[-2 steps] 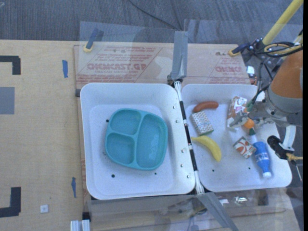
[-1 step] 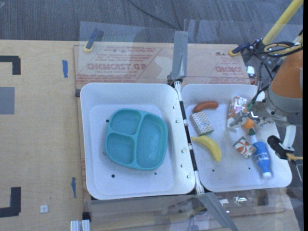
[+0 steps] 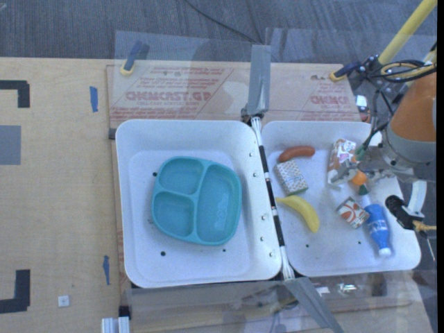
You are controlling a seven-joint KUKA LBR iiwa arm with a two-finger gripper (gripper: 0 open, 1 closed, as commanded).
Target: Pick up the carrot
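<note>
Glossy plastic teal divided plate (image 3: 197,201) in a matt white left bin (image 3: 139,144); at three o'clock, smooth yellow banana (image 3: 301,210); light wood bench (image 3: 55,207).

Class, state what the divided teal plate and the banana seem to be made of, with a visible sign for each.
Teal plate: probably moulded plastic, with a smooth, even colour and soft sheen. Banana: likely a plastic toy, uniformly yellow and unblemished, though real fruit cannot be excluded.

One camera looks down at a slant on both bins (image 3: 186,134), with the gripper (image 3: 355,177) at right.
</note>
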